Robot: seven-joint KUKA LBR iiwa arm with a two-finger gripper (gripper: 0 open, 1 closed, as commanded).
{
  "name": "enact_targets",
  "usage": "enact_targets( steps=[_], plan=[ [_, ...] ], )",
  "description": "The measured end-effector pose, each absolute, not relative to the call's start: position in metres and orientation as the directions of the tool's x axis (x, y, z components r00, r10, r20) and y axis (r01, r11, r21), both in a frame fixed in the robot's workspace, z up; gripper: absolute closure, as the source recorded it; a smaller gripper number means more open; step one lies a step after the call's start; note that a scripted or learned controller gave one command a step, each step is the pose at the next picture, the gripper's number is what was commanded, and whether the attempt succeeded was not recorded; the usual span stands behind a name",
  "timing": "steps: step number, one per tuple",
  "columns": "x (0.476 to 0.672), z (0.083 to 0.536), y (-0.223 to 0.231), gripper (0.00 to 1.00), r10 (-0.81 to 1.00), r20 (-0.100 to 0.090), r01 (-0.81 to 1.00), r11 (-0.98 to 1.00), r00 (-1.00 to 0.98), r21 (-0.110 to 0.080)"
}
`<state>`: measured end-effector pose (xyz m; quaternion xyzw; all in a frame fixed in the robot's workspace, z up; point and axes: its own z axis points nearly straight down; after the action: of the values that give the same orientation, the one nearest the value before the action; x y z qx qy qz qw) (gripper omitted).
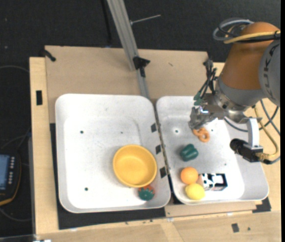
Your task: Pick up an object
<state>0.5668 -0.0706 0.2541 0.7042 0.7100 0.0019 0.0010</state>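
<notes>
My gripper [200,124] hangs over the back part of the right bin [243,190], pointing down. A small orange ring-shaped object [202,134] lies right at its tip, touching or nearly touching it. A dark green object [188,152] lies a little in front of that. Near the bin's front edge sit an orange ball [188,175], a yellow lemon-like ball [195,191] and a black-and-white object [214,181].
The left bin [82,135] bears a yellow bowl [135,165] and, at its front right corner, a small green and red object [146,192]. A grey metal pole [127,39] rises behind the bins. A black part on a cable [245,150] overhangs the right bin's right side.
</notes>
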Motion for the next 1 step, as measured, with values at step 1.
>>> enact_targets(
  steps=[1],
  plan=[
    [0.5567,0.2432,-0.0189,1.00,1.000,0.001,1.000,0.006,-0.006,0.001]
  ],
)
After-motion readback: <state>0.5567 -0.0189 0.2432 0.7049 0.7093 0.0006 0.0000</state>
